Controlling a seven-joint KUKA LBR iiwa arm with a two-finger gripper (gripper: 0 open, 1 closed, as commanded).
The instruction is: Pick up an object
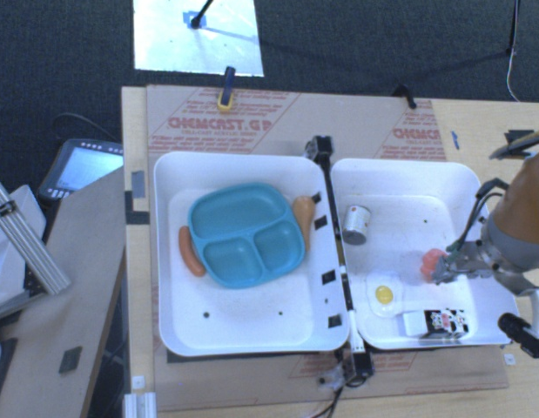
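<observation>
pink object [433,262] lies in the right bin [400,177], near its right side, just at the gripper [445,271]. i cannot tell if the fingers are spread or closed. a fried egg toy [384,296] and a small carton [436,322] lie near.

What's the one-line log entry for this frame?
phase: reach | gripper: low in right bin, beside red object | grasp: not confirmed | left bin: blue tray
</observation>
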